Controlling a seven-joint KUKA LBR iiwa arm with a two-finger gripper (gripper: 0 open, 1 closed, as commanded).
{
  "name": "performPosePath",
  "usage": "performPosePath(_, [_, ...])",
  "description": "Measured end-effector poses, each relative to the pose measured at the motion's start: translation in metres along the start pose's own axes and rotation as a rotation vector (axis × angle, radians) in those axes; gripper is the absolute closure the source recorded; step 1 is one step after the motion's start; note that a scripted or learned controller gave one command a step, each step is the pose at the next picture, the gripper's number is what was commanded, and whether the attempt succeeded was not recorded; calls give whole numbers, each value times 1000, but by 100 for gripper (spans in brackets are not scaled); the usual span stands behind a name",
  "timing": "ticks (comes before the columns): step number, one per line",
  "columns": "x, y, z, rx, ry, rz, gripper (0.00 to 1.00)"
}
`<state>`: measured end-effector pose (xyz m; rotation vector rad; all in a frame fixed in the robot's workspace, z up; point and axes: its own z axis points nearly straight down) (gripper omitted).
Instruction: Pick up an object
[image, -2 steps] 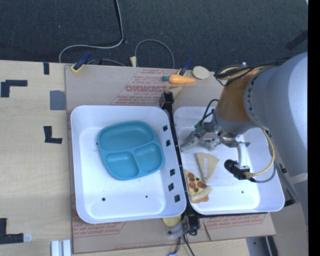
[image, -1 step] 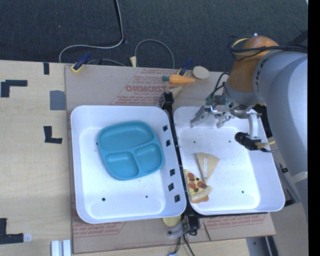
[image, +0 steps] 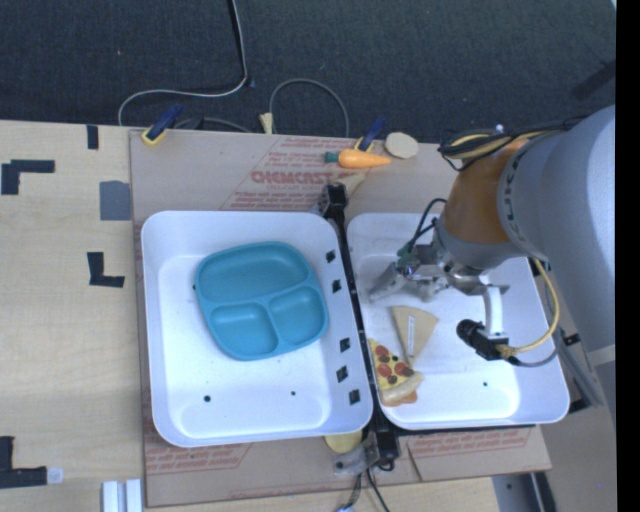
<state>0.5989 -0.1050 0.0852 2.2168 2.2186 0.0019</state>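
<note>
Holding a blue three-compartment plastic plate (image: 262, 299) in left white bin (image: 165, 330); right white bin (image: 520, 395) beside it carrying pizza slice (image: 392, 372), pale wedge (image: 413, 328), gripper (image: 400, 280) of unclear state.

A plate (image: 262, 300) is lying in the left bin (image: 170, 400), while a wedge (image: 415, 327) is sitting above a pizza slice (image: 392, 372) in the right bin (image: 520, 400), below the gripper (image: 400, 278).

Toy carrot (image: 362, 158) on cardboard (image: 280, 175) behind bins (image: 160, 300)
</note>
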Motion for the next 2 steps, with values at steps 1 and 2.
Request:
performPosePath(1, [-1,25,-1,4,3,0,0])
performPosePath(2, [0,60,0,2,2,-1,0])
